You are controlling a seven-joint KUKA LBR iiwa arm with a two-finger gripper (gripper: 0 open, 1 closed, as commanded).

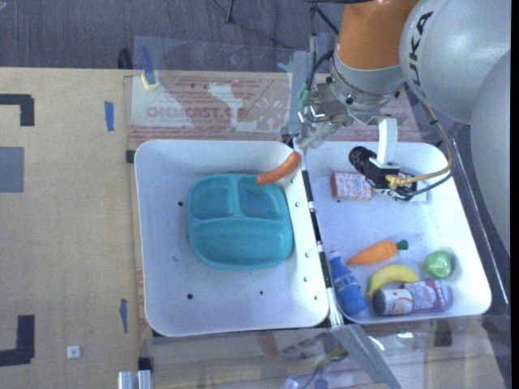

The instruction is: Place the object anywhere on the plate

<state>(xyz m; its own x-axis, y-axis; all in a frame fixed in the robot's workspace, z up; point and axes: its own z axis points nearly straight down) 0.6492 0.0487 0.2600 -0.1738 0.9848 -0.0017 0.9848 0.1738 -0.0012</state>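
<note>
Now gripping sausage [279, 168] by upper right end in my gripper [302, 140], jaws closed on it. Sausage slanting down-left, lower tip hanging over plate [239, 221] corner (barely inside rim).

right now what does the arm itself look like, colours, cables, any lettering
The arm is a bulky, rounded, light grey KUKA with dark letters of the maker's name on its shell. An orange band rings it above the wrist, over a grey metal collar. A yellow cable loops across the top, and the metal gripper below carries thin wires and a small green part.
</note>
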